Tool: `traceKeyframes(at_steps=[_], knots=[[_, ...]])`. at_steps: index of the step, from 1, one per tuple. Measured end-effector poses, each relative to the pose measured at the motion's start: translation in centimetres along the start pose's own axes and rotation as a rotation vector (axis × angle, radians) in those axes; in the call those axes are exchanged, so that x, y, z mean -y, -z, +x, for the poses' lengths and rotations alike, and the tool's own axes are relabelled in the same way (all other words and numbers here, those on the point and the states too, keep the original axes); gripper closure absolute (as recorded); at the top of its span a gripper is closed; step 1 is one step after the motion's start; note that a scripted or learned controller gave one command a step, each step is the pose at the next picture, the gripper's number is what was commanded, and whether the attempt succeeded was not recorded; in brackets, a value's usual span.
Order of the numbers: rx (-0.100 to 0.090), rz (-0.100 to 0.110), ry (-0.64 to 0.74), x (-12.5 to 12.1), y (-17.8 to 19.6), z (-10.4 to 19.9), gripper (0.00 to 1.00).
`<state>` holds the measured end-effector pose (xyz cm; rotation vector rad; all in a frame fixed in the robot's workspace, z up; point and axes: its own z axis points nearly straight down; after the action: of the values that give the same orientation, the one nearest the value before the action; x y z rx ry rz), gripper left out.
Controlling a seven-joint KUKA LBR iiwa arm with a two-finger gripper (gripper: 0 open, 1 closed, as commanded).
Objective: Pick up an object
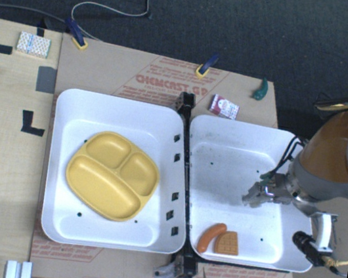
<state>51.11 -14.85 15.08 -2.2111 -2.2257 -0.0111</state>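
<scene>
In the right bin (240, 140), near its front edge, lie an orange-red sausage (211, 236) and a tan waffle-like square (228, 243), side by side and touching. My gripper (258, 195) hangs low over the right part of that bin, up and to the right of both items and apart from them. Nothing shows between its tips. The grey arm with its orange band comes in from the right behind the gripper.
The left bin (71, 117) holds a yellow divided plate (112, 175). A black clip divider (180, 163) joins the two bins. On the cardboard behind the bins lie a small wrapped packet (223, 106), yellow clamps (206, 67) and a green clip (261, 88).
</scene>
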Motion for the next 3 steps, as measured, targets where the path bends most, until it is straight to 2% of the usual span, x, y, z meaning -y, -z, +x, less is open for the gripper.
traceKeyframes(at_steps=[1,2,3], knots=[[-0.002,0.0,0.002,-0.1,0.9,0.1,1.0],[-0.002,0.0,0.002,-0.1,0.9,0.1,0.0],[0.008,0.0,-0.006,2.7,-6.5,0.3,0.0]])
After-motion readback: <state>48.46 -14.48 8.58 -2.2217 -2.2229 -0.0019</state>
